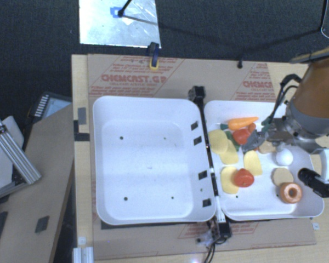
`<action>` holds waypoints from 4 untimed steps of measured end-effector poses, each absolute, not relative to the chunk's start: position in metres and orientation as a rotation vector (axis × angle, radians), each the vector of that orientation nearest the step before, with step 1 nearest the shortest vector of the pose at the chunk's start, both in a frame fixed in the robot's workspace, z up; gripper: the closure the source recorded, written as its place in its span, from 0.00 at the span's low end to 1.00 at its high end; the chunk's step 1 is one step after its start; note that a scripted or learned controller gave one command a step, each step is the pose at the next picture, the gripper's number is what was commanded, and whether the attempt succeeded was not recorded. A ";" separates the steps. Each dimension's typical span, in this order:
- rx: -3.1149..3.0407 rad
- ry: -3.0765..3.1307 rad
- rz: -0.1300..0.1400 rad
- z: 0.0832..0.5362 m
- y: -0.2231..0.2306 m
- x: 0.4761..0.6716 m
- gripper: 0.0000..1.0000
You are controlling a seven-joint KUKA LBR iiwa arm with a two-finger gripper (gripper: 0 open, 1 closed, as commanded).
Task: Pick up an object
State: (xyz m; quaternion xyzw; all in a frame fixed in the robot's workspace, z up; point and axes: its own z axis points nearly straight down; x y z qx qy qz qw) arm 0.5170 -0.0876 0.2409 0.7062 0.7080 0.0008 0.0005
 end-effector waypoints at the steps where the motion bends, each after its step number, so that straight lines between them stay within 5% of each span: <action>1: 2.226 2.227 -0.007 0.144 -0.088 0.484 0.00; 2: 2.213 2.225 0.005 0.082 -0.089 0.551 0.00; 3: 2.226 2.222 -0.003 0.084 -0.100 0.484 0.00; 4: 2.216 2.222 0.005 0.095 -0.099 0.488 1.00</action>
